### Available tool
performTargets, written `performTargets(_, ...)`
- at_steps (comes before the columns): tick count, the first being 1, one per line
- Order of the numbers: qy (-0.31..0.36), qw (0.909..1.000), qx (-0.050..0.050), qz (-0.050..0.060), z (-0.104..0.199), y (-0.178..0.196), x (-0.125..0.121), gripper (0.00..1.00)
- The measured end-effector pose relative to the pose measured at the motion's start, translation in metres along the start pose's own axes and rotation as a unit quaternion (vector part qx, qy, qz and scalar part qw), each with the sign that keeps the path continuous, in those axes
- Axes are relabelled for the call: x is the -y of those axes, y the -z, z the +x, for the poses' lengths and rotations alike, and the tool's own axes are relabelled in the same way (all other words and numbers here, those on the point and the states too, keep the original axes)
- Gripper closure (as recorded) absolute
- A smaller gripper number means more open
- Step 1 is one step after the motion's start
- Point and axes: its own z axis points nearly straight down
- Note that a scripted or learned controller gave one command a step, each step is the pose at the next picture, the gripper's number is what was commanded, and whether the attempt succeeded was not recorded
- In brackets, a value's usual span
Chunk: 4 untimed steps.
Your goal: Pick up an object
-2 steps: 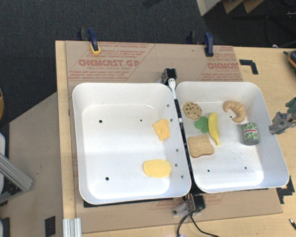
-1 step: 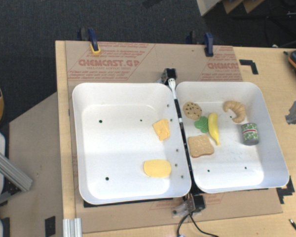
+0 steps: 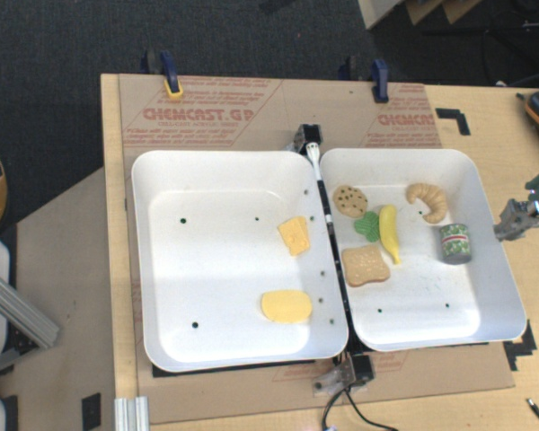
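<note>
Found a smooth yellow oval disc lying flat near 5 o'clock in the left bin, long axis running 9 to 3. Saw a tan, rough-faced slice of toast flat at about 8 o'clock in the right bin. Noted a short green-labelled can at 3 o'clock in that bin, close to the wall; could not tell whether upright or tilted. Spotted a banana near the middle, glossy yellow and slim, long axis roughly 12 to 6, the lower tip pointing toward 5. Saw it touching a knobbly green vegetable at its 9 o'clock. Found a pale yellow cheese wedge at 3 o'clock in the left bin. Farther back, saw a round speckled cookie and a curved, ridged croissant, ends turned toward 6. Caught the grey metal gripper at 3 o'clock, outside the right bin's rim, holding nothing visible; could not tell whether wide or narrow.
</note>
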Motion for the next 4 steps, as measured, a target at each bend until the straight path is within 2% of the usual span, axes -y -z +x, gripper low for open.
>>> performTargets(2, -0.002, 1.0000, 0.003, -0.003, -0.038, 0.018, 0.000, 1.00)
performTargets(3, -0.001, 1.0000, 0.002, -0.003, -0.037, 0.025, 0.000, 1.00)
performTargets(4, 0.000, 1.0000, 0.000, -0.001, -0.009, 0.016, -0.001, 1.00)
